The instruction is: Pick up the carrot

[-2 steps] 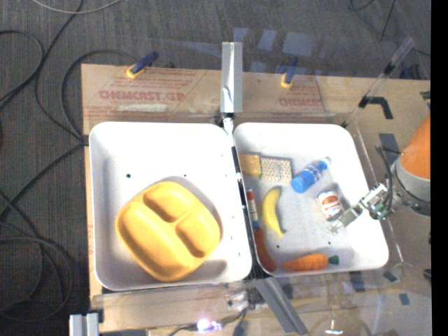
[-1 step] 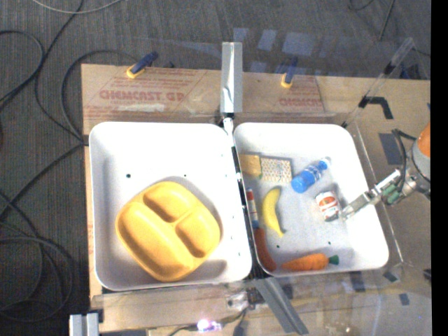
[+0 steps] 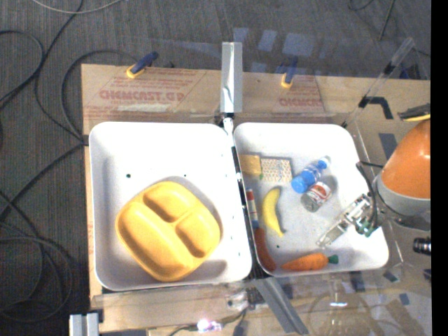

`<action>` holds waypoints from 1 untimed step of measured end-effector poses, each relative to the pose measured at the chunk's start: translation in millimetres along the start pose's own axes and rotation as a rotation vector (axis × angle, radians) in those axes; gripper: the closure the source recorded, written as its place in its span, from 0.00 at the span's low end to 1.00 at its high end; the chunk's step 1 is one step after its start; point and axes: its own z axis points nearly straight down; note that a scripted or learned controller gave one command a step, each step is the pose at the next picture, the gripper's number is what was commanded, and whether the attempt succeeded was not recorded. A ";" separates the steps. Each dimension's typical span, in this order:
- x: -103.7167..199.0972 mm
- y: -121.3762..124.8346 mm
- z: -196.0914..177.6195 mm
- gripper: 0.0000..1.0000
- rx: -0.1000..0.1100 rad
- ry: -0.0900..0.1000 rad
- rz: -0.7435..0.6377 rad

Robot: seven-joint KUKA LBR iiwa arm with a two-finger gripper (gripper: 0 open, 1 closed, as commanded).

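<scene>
The orange carrot (image 3: 306, 262) with a green stem end lies flat along the front wall of the right bin (image 3: 346, 137), stem pointing right. My gripper (image 3: 334, 234) hangs over the right side of that bin, slanting down-left from the orange-banded wrist (image 3: 413, 166). Its tip is a little above and to the right of the carrot, apart from it, and holds nothing that I can see.
In the right bin are a banana (image 3: 273, 211), a blue-capped bottle (image 3: 310, 174), a small can (image 3: 316, 196), two flat square pieces (image 3: 268, 167) at the back and a reddish-brown item (image 3: 262, 250) by the left wall. A yellow divided plate (image 3: 169, 229) is in the left bin (image 3: 108, 145).
</scene>
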 end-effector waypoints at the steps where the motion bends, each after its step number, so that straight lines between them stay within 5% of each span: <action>1: 0.1 0.2 0.0 0.00 -0.001 0.000 0.000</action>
